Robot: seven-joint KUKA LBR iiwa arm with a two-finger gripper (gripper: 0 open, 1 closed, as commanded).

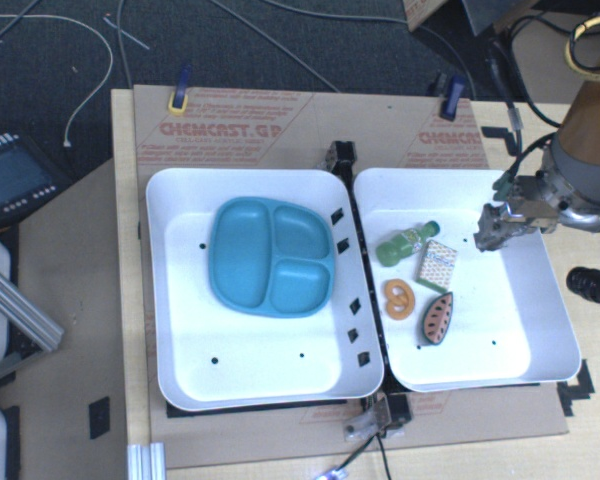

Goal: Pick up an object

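Right bin point(540, 353), shallow, white, glossy; holds four small items clustered at its left side, near the divider between bins.

Item 1: green bottle point(406, 243); lying on its side, cap end toward the right; likely light, stiff plastic, rounded and apt to roll or slip; best taken across the body, fingers square to its long axis.

Item 2: patterned small box point(438, 264); just beside the bottle, lying flat and skewed; probably light card or foam, flat sides giving the surest hold of the lot; little height above the floor to grip.

Item 3: pretzel point(398, 298); orange-brown, flat, below the bottle; looks like a toy, light and thin; hard to get fingers under; hold across the outer loop.

Item 4: watermelon slice point(436, 318); dark rind, red face, beside the pretzel; likely light toy, curved edge prone to squirting out.

Gripper point(488, 234); hanging over the right bin, right of the cluster and well apart from every item; nothing between the fingers; open or closed not discernible at this size.

Left bin point(180, 358); carries a blue divided plate point(272, 256), stiff, broad, awkward for a two-finger hold.

Surface: smooth bin floor, likely slick, items free to slide when nudged; room ample on the right half of the right bin, tight within the cluster; bench of brown board point(230, 123), cables on the dark floor beyond.
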